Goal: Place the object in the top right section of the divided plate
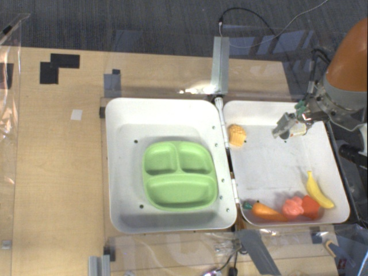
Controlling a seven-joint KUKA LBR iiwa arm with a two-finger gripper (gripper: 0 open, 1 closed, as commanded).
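A green divided plate lies in the middle of the left bin; its top right section holds nothing. My gripper hovers over the upper part of the right bin, open, with nothing between its fingers. A small yellow-orange lumpy piece sits at that bin's left wall, some way left of the gripper. Along the bin's near edge lie a banana, a carrot, a pink piece and a red piece.
A raised divider separates the two bins. The arm's orange band and grey wrist reach in at the upper right. Cables trail across the dark floor behind the bench.
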